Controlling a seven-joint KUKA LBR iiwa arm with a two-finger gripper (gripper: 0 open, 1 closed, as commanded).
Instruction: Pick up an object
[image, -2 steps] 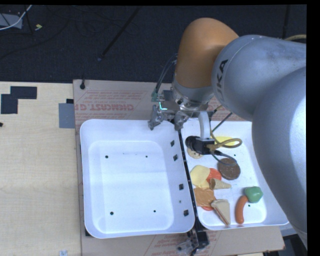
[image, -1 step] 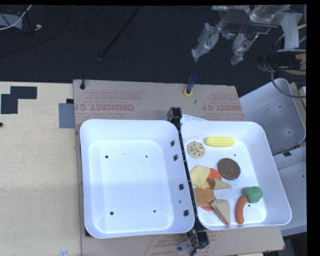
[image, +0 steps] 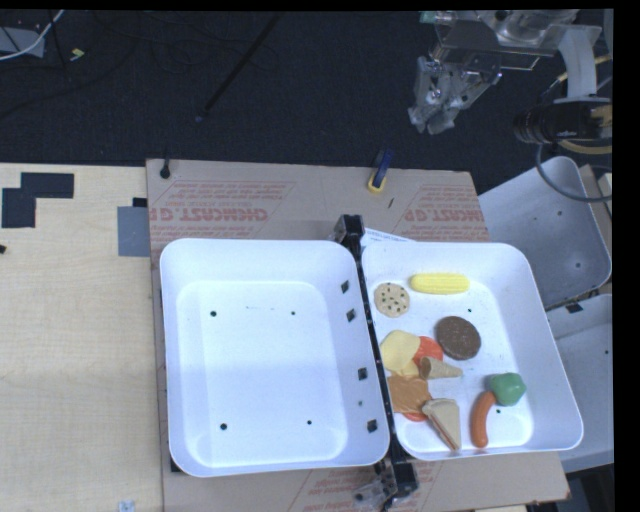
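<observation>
Here the right bin (image: 545, 330) holds the toy food: cookie (image: 391, 298), corn cob (image: 439, 284) lying 9-to-3, brown patty (image: 458, 338), sausage (image: 481, 418); the gripper (image: 437, 118) hangs well apart at 12 o'clock, carrying nothing, so the cob lies toward 6

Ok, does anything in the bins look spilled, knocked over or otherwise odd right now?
Nothing looks spilled. The toy food sits inside the right bin, though several pieces are heaped on each other near its left wall. The end effector hangs well above the bench.
</observation>
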